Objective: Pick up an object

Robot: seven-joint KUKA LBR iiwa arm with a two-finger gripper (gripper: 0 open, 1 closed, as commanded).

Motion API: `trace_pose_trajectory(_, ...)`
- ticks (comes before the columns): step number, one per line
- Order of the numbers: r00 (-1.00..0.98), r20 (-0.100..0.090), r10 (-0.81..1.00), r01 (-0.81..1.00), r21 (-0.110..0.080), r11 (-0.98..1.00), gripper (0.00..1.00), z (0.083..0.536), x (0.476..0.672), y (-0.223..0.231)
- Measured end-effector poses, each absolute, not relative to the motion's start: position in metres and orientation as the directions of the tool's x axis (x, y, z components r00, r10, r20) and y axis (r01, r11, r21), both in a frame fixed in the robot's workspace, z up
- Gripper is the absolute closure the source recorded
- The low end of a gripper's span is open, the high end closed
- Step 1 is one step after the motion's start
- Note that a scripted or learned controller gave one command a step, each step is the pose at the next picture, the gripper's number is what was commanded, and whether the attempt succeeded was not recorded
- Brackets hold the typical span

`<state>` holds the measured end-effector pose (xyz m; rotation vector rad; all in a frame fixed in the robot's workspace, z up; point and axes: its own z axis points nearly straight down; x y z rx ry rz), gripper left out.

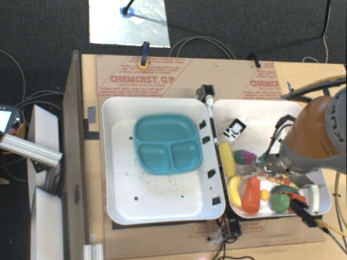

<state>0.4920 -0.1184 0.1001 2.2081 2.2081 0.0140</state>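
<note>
Target pick: orange plastic toy carrot (251,194), front of right white bin (255,110), between yellow plastic banana (234,190) and green round toy (280,202). Looks light, rigid, slick; grab across the thick middle. Gripper (267,166) sits just behind and above it, near purple toy (245,156). Jaw state: cannot tell, wrist hides it.
</note>
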Motion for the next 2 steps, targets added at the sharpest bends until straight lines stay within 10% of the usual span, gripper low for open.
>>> trace_pose_trajectory(1, -0.007, -0.006, 1.000, 1.000, 0.022, 0.008, 0.00, 0.236, 0.569, -0.133)
trace_pose_trajectory(2, -0.008, 0.003, 1.000, 1.000, -0.004, 0.008, 0.00, 0.138, 0.585, -0.089)
